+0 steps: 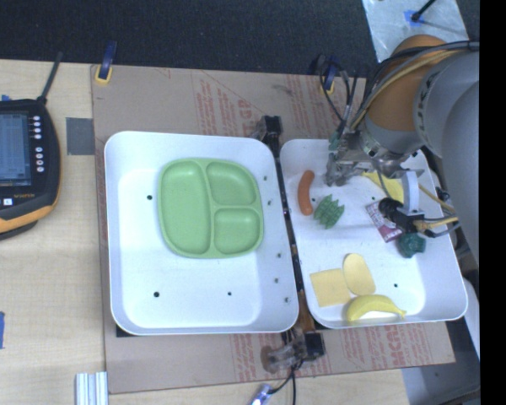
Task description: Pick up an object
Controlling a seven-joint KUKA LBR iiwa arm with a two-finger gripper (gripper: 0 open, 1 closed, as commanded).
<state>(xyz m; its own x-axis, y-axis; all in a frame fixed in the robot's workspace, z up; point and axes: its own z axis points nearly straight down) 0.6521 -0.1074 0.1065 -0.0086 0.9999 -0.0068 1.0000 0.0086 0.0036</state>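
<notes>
Gripper (pixel 341 169) hangs at the right bin's (pixel 443 310) 11 o'clock corner, above sausage (pixel 305 191) and green toy (pixel 328 211); jaw state cannot be determined.

Pale wooden bench (pixel 34 294) under brown cardboard sheet (pixel 194 99); dark carpet (pixel 194 15) beyond

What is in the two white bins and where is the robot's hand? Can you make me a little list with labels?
left bin: holds a green divided plate
right bin: holds toy food and small items
near its left wall: orange sausage, green leafy piece beside it
front of bin: yellow banana, yellow square slice, pale yellow oval slice
right side: small teal piece
gripper: over the back of the right bin, close to the sausage
gripper holding something: cannot tell
</notes>
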